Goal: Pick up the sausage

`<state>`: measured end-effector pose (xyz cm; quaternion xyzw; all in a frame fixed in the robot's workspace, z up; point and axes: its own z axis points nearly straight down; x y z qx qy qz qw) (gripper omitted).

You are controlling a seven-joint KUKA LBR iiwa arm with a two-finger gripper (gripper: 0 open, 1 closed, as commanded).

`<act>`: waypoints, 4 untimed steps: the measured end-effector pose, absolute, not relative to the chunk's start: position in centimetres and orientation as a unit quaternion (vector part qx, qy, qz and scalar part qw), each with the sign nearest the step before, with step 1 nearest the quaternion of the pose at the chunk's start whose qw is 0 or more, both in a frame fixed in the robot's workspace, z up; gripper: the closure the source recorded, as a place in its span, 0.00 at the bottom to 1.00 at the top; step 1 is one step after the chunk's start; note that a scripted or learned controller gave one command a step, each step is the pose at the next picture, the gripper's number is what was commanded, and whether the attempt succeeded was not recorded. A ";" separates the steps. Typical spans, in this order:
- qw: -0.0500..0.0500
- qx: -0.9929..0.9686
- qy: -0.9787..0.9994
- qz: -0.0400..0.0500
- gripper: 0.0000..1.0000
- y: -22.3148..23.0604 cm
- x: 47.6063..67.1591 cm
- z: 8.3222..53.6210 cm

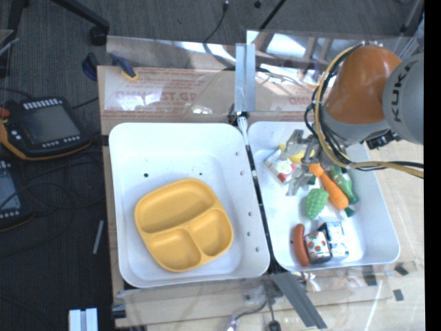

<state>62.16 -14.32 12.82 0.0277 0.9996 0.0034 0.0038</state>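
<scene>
Two shallow white plastic bins sit side by side on the counter. The left white bin [127,157] carries a yellow plastic plate with three compartments [182,223], lying toward the bin's near half. The right white bin [382,236] holds a scatter of small toy foods.

The grey arm with its orange band [358,81] reaches in from the right and hangs over the far part of the right bin. Its metal two-finger gripper [301,165] points down among the items there. The fingers [298,183] appear parted, with a gap between them, and nothing can be seen caught between them; how wide they stand is hard to judge from this angle.

The small reddish-brown toy sausage [300,244] lies in the near part of the right bin, close to its left wall, lengthwise toward the camera. It is well apart from the gripper. Just beside it, on its right and seemingly touching, sits a small red and white printed box [318,247], with a dark and white packet [339,240] next to that.

Between the sausage and the gripper lies a bumpy green toy vegetable [316,202]. An orange toy carrot [332,188] lies slantwise just right of it, with a green leafy piece [346,187] beside the carrot. A small red and white packet [281,167] rests just left of the gripper, and a yellow piece [298,154] shows by the fingers.
</scene>
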 end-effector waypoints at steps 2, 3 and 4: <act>0.013 -0.302 0.953 -0.006 0.00 -11.0 58.2 9.4; 0.005 -0.301 0.954 0.000 0.00 -17.7 67.0 15.0; 0.005 -0.154 0.988 -0.001 0.00 -13.3 61.0 9.5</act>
